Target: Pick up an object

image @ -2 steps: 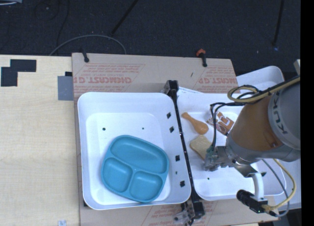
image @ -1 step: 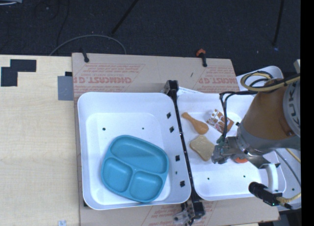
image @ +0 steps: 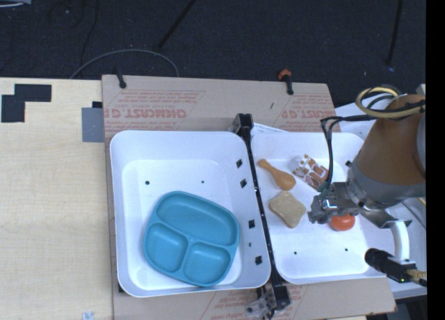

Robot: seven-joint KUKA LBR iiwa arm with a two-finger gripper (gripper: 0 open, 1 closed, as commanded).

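Right bin (image: pixel 348 263), near its right edge: gripper (image: pixel 325 209), grip state indeterminable, lowered beside a red ball (image: pixel 342 222), likely to reach it; bread slice (image: pixel 288 209), wooden spoon (image: pixel 277 173), patterned packet (image: pixel 310 170) loose toward the divider; left bin (image: pixel 132 152), blue tray (image: pixel 191 238).

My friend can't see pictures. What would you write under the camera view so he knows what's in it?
A robot arm's gripper hangs low in the right white bin, next to a small red-orange ball, a tan bread-like piece, a wooden spoon-shaped toy and a small patterned packet. The left white bin holds a blue divided plate.
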